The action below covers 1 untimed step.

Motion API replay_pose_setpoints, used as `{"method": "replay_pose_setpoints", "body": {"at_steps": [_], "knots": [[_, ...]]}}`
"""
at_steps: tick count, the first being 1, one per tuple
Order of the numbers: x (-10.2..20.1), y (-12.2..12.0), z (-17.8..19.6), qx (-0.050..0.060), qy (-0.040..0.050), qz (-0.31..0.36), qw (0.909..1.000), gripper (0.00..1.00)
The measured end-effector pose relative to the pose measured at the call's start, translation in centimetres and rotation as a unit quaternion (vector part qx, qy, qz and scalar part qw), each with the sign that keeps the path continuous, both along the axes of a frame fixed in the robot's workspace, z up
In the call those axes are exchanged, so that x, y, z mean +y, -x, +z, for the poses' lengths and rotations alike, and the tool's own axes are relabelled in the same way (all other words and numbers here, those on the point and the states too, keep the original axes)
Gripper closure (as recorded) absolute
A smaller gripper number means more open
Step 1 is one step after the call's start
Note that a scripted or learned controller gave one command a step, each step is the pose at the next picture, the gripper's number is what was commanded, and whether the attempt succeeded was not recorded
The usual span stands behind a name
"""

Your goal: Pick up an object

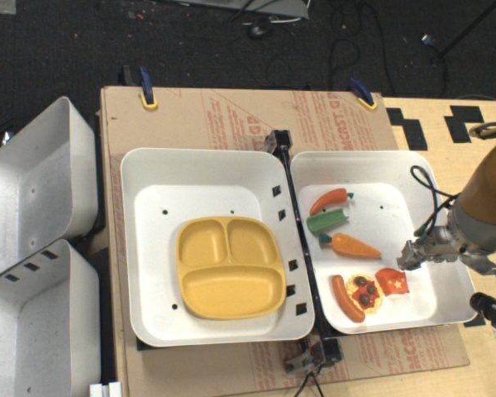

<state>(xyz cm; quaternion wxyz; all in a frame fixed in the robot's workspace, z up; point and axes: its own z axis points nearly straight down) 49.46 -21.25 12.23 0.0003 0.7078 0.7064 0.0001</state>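
Your gripper (407, 256) is hovering at the right bin's (413, 168) three o'clock; jaws' state: cannot tell. The red toy (392, 282), at five o'clock, is looking light, rigid, slippery; pinch its flat sides.

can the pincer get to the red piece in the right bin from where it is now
Probably yes. The pincer hangs just above and beside the red piece, with nothing lying between them; the pizza slice sits close on its other side.

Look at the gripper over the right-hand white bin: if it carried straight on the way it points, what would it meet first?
Probably the small red toy piece, which lies just below and left of the gripper in the right white bin. Height above it is unclear from this slanted view.
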Motion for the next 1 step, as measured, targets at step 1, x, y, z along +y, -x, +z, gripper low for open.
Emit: {"method": "replay_pose_setpoints", "body": {"at_steps": [1], "knots": [[-0.04,-0.13,6.37,-0.003,0.0012,0.002,1.0,1.0]]}}
